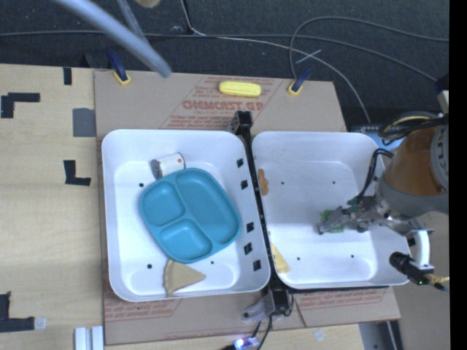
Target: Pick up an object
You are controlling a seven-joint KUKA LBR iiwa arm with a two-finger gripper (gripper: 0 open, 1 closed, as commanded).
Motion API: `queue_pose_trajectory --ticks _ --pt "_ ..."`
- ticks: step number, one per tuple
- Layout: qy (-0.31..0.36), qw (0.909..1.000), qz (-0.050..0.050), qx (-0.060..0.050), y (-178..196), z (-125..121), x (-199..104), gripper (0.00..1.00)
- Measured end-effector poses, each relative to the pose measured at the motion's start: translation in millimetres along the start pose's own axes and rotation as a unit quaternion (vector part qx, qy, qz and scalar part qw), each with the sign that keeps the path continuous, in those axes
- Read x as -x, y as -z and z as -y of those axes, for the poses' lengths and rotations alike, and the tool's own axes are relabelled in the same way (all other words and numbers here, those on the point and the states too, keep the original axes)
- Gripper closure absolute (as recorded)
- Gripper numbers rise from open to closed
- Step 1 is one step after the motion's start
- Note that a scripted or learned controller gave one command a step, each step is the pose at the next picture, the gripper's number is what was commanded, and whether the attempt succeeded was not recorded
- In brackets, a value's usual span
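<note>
The hand (332, 221) is lowered into the right bin (314, 272), its state impossible to tell. Nothing is seen lifted yet. A blue divided plate (190, 214), a small cup (168, 165) and a tan wedge (180, 276) lie in the left bin (117, 195), ungrasped.

Even, soft overhead light, faint shadows, mild overall blur, out-of-focus grey bar (95, 24) top left.

Blue three-compartment plate (190, 214), lying flat and slightly skewed in the middle of the left bin (117, 195). Small white cup (168, 165) on its side, touching the plate's upper left edge. Tan wedge-shaped piece (181, 276) just below the plate, near the front wall.
</note>
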State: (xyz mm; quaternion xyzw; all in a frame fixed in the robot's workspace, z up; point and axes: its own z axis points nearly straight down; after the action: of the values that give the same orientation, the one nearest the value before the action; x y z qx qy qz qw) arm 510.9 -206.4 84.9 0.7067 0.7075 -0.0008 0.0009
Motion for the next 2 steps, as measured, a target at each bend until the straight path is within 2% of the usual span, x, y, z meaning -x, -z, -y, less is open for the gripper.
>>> queue_pose_trajectory --ticks 1,2 --pt "0.0 1.0 0.001 0.001 11.4 -0.7 0.4 1.0" --pt "0.0 1.0 -0.001 0.001 54.4 -5.3 -2.6 1.0"
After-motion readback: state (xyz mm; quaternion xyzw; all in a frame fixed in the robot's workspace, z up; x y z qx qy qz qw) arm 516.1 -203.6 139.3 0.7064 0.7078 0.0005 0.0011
